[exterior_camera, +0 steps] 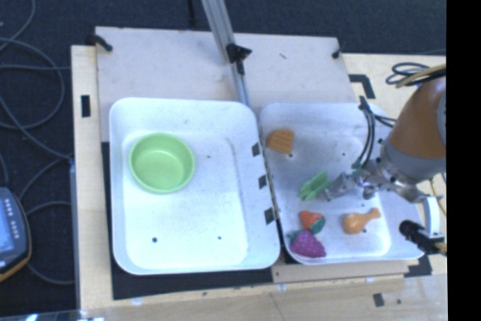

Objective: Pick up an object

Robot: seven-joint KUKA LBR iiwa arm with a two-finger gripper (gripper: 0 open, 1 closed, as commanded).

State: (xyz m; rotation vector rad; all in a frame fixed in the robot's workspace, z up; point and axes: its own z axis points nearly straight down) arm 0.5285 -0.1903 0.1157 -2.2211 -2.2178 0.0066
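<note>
jaws low in the right bin (pixel 331 255), beside the green toy (pixel 314 185)
the gripper (pixel 340 187) sits just right of the toy; its long axis slants up-right; jaw opening: cannot tell

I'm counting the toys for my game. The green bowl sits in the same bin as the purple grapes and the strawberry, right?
Not quite. The camera view shows the green bowl alone in the left bin, while the purple grapes and the strawberry lie in the right bin.

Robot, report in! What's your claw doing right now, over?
Gripper low in right bin, beside green toy. Nothing seen gripped. Strawberry, grapes, drumstick close by.
</note>
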